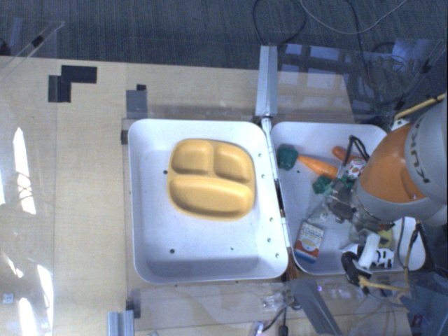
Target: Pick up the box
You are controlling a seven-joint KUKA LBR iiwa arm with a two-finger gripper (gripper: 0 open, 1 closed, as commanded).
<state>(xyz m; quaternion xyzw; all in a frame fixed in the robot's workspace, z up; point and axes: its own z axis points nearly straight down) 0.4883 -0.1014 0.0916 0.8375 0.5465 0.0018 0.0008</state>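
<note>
- Two shallow white bins are sitting side by side on the pale wooden surface (84, 208): the left bin (150, 257) and the right bin (308, 135), both smooth plastic with rounded corners.
- One yellow tray (210, 178) is lying in the middle of the left bin; it is glossy and rounded, and is showing three moulded sections, two small ones at 12 o'clock and one long one at 6 o'clock.
- One box (309, 238) is lying flat in the right bin at about 7 o'clock, near the bin's wall; it is a small rectangular carton, white with red and blue print.
- One orange carrot (316, 164), tapered and smooth, is lying at 12 o'clock from the box, with one green lump (287, 157) at its 9 o'clock end and one small teal piece (323, 184) just below it.
- One arm (399, 173), grey with an orange band, is reaching over the right bin's 3 o'clock side.
- One gripper (341, 200), dark and metallic, is hanging at 1 o'clock from the box, apart from it; whether it is open or closed cannot be told.
</note>
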